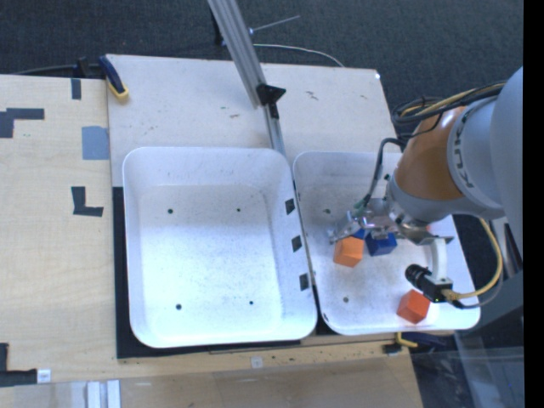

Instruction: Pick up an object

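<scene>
In the right bin (327, 296), an orange block (348, 252) lies near the middle, with a blue block (382, 244) just to its right. Another orange-red block (413, 307) sits by the bin's lower right corner. My gripper (367, 225) hangs low over the bin, directly above the orange and blue blocks. The grey arm with its orange band (429, 168) reaches in from the right and hides the bin's upper right part.
The left bin (136, 228) stands beside the right one, sharing a middle wall. A slanted metal rail (242, 45) runs down from the top to the bins' junction. Cables (476, 291) loop off the wrist at the right edge.
</scene>
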Available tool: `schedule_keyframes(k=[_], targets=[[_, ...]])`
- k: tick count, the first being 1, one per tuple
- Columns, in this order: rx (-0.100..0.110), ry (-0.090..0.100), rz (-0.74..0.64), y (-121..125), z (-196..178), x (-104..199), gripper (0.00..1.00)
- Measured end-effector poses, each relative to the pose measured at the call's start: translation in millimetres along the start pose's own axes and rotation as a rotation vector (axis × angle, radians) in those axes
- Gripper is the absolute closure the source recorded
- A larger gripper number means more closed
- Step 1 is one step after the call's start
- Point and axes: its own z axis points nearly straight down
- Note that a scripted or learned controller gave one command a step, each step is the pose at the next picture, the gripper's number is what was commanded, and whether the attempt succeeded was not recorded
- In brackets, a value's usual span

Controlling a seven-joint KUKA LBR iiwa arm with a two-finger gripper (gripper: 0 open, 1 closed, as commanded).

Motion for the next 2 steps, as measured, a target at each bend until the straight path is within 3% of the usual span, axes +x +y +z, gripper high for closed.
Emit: schedule_keyframes(k=[2], targets=[[-0.03, -0.012, -0.001, -11.6, 1.2, 17.3, 0.0]])
